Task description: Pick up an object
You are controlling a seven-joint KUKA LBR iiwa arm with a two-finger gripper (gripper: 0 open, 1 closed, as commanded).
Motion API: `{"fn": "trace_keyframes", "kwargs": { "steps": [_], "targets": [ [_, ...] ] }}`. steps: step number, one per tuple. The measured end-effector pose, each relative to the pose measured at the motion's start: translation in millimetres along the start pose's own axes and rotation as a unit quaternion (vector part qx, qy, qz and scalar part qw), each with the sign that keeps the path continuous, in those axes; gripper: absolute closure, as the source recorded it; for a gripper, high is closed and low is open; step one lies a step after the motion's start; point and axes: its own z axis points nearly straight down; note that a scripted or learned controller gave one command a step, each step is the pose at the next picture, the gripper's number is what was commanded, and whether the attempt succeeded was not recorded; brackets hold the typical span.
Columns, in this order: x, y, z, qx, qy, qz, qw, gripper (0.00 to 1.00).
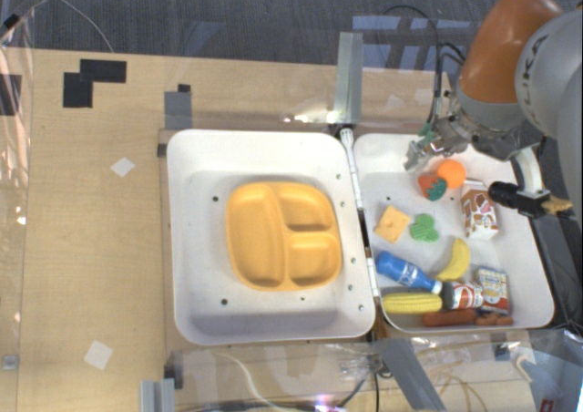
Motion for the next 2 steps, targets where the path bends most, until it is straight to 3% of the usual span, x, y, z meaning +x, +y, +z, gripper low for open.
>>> {"fn": "trace_keyframes", "kwargs": {
  "steps": [1, 2],
  "targets": [
    [-10.3, -8.7, 25.2, 0.001, 0.000, 0.165, 0.9863, 1.00],
    [-10.2, -8.3, 24.9, 0.000, 0.000, 0.165, 0.9864, 0.00]
  ]
}}
